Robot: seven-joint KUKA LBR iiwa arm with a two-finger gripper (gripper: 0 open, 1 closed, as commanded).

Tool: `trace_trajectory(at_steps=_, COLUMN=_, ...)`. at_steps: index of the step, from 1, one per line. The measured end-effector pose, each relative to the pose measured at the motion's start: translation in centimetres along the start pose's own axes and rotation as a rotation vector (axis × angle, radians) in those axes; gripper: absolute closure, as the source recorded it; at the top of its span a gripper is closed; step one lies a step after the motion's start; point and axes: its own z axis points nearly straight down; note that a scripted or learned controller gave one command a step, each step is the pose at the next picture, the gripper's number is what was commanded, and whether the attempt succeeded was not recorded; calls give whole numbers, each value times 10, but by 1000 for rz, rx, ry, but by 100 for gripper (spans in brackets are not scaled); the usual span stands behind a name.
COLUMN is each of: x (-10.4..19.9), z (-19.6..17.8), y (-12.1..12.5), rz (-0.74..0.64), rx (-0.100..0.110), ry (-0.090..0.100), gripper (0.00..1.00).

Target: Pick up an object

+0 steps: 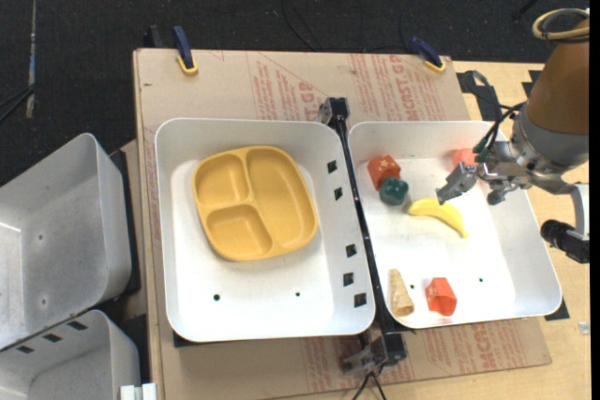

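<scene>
Gripper [461, 185] hovered over the right bin [525, 281], just above the banana [441, 215]; couldn't tell its finger state. Best bet: centre across the banana's narrow width before descending.

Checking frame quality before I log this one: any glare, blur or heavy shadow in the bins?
Camera view: even, soft light; the white bins are bright, without washing out the yellow plate or banana. Shadows are faint. The claw is slightly soft and small, its state unclear. The floor is dark.
</scene>
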Motion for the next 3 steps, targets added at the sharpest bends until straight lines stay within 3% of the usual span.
trace_trajectory(at_steps=1, x=0, z=-7, y=3, rz=-3, rx=-13, ry=-3, gripper=0)
trace_trajectory(at_steps=3, x=-5, z=120, y=2, rz=0, rx=-8, ry=-1, gripper=0)
